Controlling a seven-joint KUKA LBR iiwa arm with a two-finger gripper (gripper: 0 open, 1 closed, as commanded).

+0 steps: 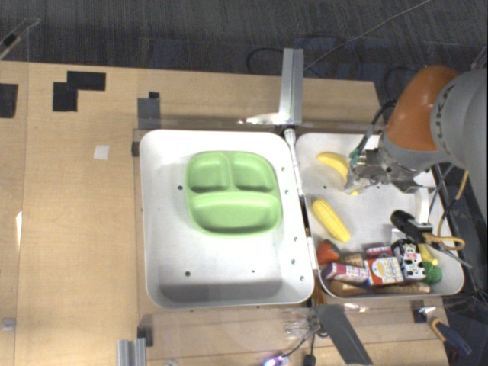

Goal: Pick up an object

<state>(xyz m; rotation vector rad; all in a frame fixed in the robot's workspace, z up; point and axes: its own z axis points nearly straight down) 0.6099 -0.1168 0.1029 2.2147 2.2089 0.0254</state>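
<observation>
Packaged snacks (377, 269) crowd the right bin's (381, 212) front edge; the tool (358, 175) beside the banana (334, 165) hangs with grip unreadable.

Arm body (465, 117): from my remote feed, a bulky rounded casing, matte grey.
Band (415, 117): I note a glossy orange dome-shaped section above the wrist.
Wrist head (396, 162): grey metal block, darker underneath.
Gripper (357, 175): small, metallic, with a green fleck on one side; I can't make out detail.
Cabling (377, 124): thin dark lead along the wrist.
</observation>
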